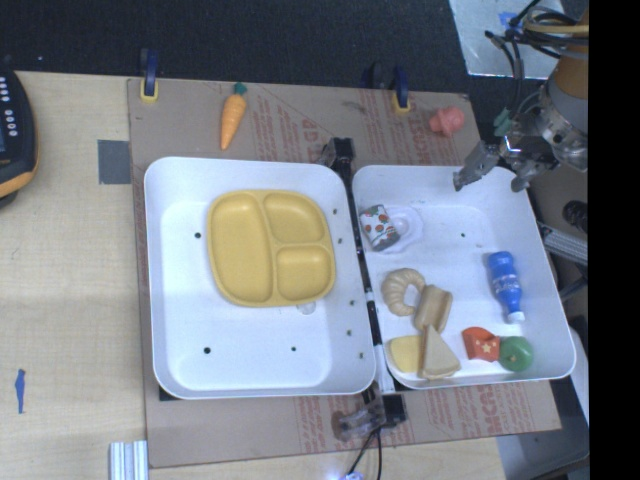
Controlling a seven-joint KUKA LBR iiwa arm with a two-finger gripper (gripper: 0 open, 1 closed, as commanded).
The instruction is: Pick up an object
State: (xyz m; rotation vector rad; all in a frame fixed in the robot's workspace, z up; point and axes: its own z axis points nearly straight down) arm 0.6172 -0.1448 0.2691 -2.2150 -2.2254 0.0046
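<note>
Camera view: I'm seeing the gripper [497,168] hanging over the far-right corner of the right bin [450,193], fingers spread apart and gripping nothing. I'm eyeing the blue bottle [504,284] as the nearest pick; it's lying flat in that bin, near the right wall, toward the camera from the gripper. Its long axis is running roughly front to back, white cap at the near end. Judging from this, I'm expecting a move forward and down, fingers straddling the bottle's narrow width.
</note>
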